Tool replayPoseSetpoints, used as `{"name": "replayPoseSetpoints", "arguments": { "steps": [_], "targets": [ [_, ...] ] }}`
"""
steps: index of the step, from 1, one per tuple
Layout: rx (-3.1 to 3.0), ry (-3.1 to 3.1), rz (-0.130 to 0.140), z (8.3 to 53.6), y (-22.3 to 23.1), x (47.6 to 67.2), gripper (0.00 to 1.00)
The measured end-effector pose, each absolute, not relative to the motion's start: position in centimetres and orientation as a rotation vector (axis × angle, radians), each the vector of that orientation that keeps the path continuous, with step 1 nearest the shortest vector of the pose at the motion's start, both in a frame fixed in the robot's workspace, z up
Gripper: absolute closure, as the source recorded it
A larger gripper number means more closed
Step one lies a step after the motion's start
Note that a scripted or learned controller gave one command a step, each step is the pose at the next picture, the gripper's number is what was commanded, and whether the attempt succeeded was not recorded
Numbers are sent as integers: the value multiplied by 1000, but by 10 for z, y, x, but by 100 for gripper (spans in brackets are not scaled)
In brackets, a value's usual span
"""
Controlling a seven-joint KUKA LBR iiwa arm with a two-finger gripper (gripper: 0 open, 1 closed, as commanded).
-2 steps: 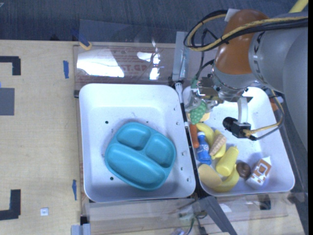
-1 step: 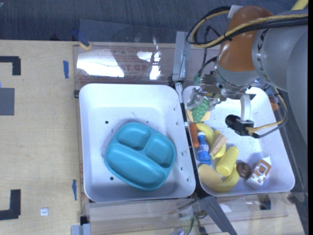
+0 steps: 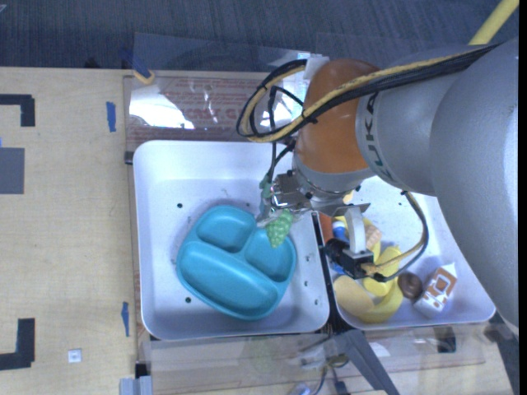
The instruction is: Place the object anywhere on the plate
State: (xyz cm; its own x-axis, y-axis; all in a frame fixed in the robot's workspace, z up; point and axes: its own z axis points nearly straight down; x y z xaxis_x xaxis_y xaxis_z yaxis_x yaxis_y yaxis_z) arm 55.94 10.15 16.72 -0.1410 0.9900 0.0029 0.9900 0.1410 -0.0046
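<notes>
A blue divided plate (image 3: 235,262) lies in the left white bin (image 3: 165,220). Over the plate's right compartment hangs a small bunch of green grapes (image 3: 279,228), just under my gripper (image 3: 275,211), which comes down from the orange-banded wrist. The grapes sit at the fingertips and appear to be pinched between them, close above the plate's upper right rim. The wrist hides much of the fingers.
The right bin (image 3: 461,303) holds several toys: a yellow banana-like piece (image 3: 370,296), a brown item (image 3: 409,285), a white and orange box (image 3: 438,287) and orange pieces. The grey arm covers the right bin's upper part. A wooden bench top lies to the left.
</notes>
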Motion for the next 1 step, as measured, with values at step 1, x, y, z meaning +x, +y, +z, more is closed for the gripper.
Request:
{"name": "replayPoseSetpoints", "arguments": {
  "steps": [1],
  "targets": [
    [-2065, -2365, 2, 168, 98, 560, 0]
  ]
}}
